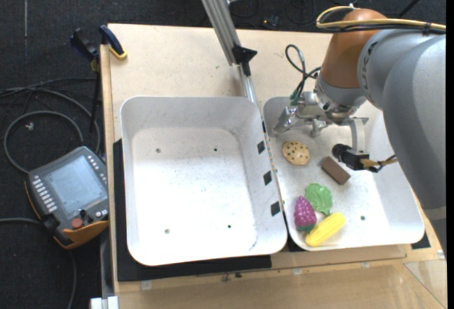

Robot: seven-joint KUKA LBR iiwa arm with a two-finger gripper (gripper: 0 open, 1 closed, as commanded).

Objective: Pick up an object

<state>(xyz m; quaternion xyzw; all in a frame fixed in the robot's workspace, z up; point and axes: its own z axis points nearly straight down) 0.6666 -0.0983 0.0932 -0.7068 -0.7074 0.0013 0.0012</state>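
- Wooden bench [177,59] w/ two white bins; all items sit in the right bin [397,222], so we use the cookie [296,153] as our landmark.
- Gripper [306,118] hangs just above the cookie, toward the bin's back edge; we can't tell how its tips stand, and see nothing held.
- Brown block [335,171] lies just right of the cookie; purple grapes [304,212], green leaf [319,197] and yellow corn [325,229] are clustered below it.
- Step, we judge: approach, pre-grasp.
- Next calls for dropping straight over the cookie and closing squarely on it.
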